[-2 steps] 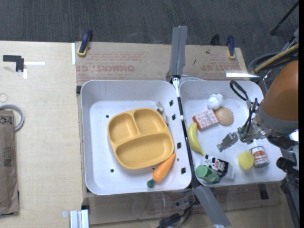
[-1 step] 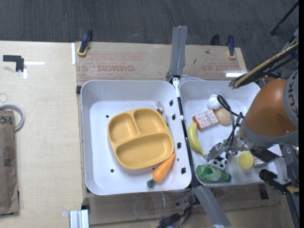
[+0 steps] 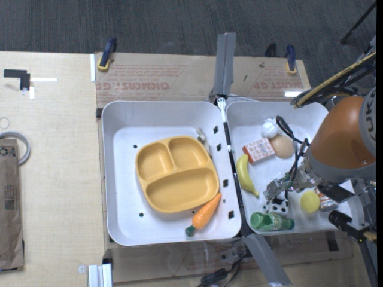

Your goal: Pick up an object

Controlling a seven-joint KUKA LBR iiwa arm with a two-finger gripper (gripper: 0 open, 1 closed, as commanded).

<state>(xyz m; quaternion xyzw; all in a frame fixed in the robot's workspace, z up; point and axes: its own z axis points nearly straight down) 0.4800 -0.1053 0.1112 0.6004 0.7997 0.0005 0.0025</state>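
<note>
Gripper low in right bin, over black-and-white dice, near banana, lemon and green bottle; finger state unclear. Yellow plate and carrot in left bin.

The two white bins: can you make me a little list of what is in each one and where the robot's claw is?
left bin: yellow three-part plastic plate; orange toy carrot beside its lower right edge
right bin: yellow toy banana; red box; round tan ball; green bottle lying down; yellow lemon
gripper: low in right bin, between banana and lemon
holding: cannot tell
</note>
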